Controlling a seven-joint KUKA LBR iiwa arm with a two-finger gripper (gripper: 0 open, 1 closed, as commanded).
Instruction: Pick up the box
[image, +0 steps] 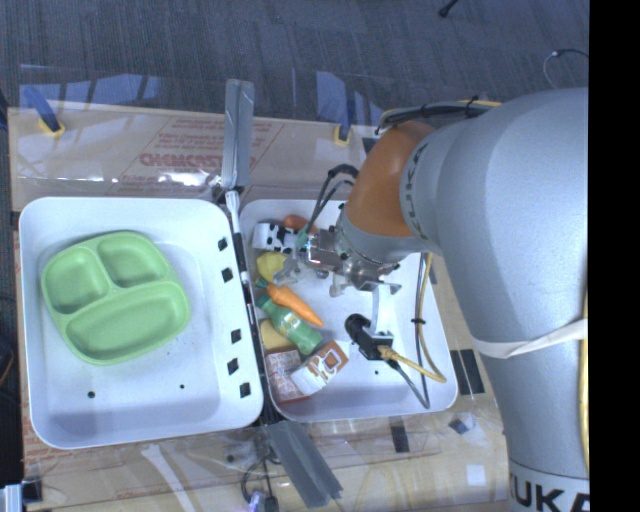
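- Step in hand: the approach. The fingers (350, 272) hang over the middle of the right-hand shallow white bin (352, 402), under the grey arm's orange band. Nothing can be seen between them, and I cannot tell whether they are parted or closed.
- The brown-and-white cardboard box (318, 366) lies flat on the bin floor. It is toward the near wall from the fingers and a little to their view-left, close by but not under them. By my reading the grasp has not begun.
- Next move, as I judge it: shift toward the near wall and slightly view-left until centred over the box, turn to span its narrower sides, then descend.
- Crowding: the green plastic bottle (297, 326) lies just view-left of the fingers with its lower end touching or almost touching the box's far corner. The orange toy carrot (293, 299) lies across the bottle. A small tan block (280, 362) lies right beside the box on its view-left, so that side is tight.
- Open room: the bin floor view-right of the box looks bare, which makes it the cleaner side to come down on.
- Edges: the box is near the bin's near wall and the divider wall shared with the left white bin (130, 405). A wide stance could clip either rim.
- The green divided plastic plate (115, 295) lies well apart from the fingers, in the left bin.
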